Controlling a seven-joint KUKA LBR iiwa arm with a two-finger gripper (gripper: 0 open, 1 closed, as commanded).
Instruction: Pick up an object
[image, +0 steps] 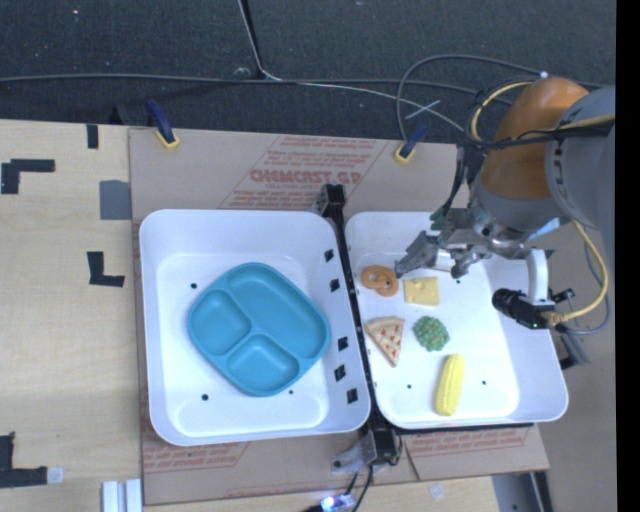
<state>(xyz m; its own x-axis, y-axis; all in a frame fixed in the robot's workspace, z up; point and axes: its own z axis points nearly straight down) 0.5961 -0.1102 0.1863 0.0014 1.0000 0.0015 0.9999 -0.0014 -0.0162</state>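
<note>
The right bin (520, 395) holds several toy foods: a small brown donut (378, 280), a yellow cheese block (422, 291), a pizza slice (387, 338), a green broccoli piece (431, 332) and a yellow corn cob (449, 384). My gripper (436, 258) hangs over the bin's upper middle, just above the cheese block and to the right of the donut. Its fingers are spread apart with nothing between them.
The left bin (165, 300) holds a blue divided plate (258, 327). A black divider (345, 300) runs between the bins. Cables loop above the arm at the top right, and yellow-blue clamps (162, 127) pin the cardboard at the back.
</note>
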